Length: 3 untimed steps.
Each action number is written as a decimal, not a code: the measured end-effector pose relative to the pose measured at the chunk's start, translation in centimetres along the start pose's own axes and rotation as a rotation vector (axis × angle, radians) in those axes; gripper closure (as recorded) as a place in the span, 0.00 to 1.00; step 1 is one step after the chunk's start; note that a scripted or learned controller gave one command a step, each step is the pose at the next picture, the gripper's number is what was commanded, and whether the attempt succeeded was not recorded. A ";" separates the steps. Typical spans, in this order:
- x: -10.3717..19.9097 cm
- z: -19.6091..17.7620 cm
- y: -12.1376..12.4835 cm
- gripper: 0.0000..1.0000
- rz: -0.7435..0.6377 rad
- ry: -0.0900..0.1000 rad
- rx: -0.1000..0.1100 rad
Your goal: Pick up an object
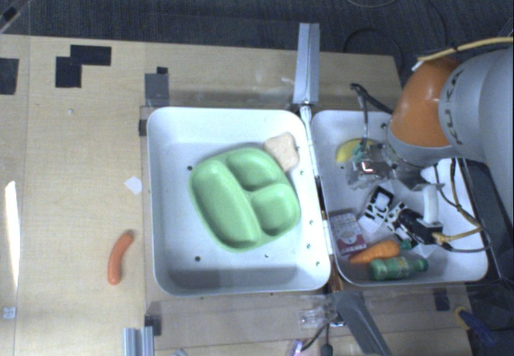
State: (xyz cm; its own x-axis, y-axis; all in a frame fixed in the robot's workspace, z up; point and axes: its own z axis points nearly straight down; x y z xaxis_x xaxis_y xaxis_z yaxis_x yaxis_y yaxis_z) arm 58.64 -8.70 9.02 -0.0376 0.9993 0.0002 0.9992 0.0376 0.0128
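The arm point(458, 109) reaches in from the right over the right bin point(474, 270), its orange band above the wrist sitting over that bin's far half. The gripper point(365, 169) hangs low near the middle of the bin's left side, amid cables and fittings; whether it is parted or closed cannot be told from this slant, and nothing is visibly caught in it. Just beside it, toward the bin's far left corner, lies a yellow object point(347, 150). Toward the near edge of the right bin rest a carrot point(377, 251) and, just in front of it, a green bottle point(397, 268) lying on its side; the two look to be touching. A small red-and-white packet point(345, 232) lies against the bin's left wall, next to the carrot. The left bin point(173, 266) carries a green divided plate point(245, 198) near its middle, tilted diagonally, with a tan sponge-like piece point(283, 150) at the plate's far right corner, close to the bin's right wall. On the bench point(72, 186), well left of both bins, an orange sausage-shaped object point(119, 256) lies alone.
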 end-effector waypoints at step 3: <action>-1.1 -0.9 6.2 1.00 0.102 -0.001 0.000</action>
State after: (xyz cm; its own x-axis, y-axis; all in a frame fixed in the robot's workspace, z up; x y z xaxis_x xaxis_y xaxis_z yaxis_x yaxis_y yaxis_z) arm 64.83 -9.52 10.00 0.0646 0.9979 0.0005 0.9978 -0.0646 0.0124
